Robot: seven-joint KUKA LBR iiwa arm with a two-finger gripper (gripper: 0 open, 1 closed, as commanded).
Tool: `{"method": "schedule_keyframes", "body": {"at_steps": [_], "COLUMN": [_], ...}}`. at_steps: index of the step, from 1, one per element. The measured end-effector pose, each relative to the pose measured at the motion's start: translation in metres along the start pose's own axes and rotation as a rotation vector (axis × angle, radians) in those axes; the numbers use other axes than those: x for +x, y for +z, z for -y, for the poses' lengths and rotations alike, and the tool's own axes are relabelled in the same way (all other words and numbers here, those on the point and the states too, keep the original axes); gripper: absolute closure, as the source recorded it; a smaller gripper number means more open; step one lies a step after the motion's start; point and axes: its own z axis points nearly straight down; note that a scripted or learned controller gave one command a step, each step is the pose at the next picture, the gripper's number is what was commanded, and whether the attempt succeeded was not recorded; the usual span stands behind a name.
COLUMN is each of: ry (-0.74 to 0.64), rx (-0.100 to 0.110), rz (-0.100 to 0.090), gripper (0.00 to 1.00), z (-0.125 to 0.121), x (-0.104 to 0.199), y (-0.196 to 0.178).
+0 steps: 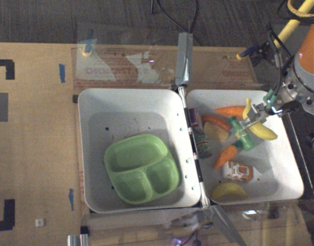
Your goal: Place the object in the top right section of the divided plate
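The end effector (242, 130) hangs low in the right bin (293, 186), down among toy food: two carrots (226, 156), a banana (263, 132), a potato (215, 131), a lemon (229, 191) and a small carton (237, 172); whether it grips anything I cannot tell. The green divided plate (141, 168) sits in the left bin (95, 117), all sections bare

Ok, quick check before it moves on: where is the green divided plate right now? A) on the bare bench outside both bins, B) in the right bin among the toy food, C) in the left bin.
C: the green divided plate lies on the floor of the left bin; the gripper is over the right bin.
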Motion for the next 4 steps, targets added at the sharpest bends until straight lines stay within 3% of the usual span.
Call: {"method": "schedule_keyframes", "body": {"at_steps": [1,2,3,4], "ry": [0.159,0.391,-0.047,0.012], "rx": [-0.001,0.005,0.003,0.003], "rz": [0.001,-0.001,-0.003,-0.003], "gripper": [1.00,1.00,1.00,1.00], "z": [-0.020,-0.018,-0.043,-0.040], "x": [0.011,0.064,0.146,0.135], "y": [-0.048,0.023,0.131,0.135]}}
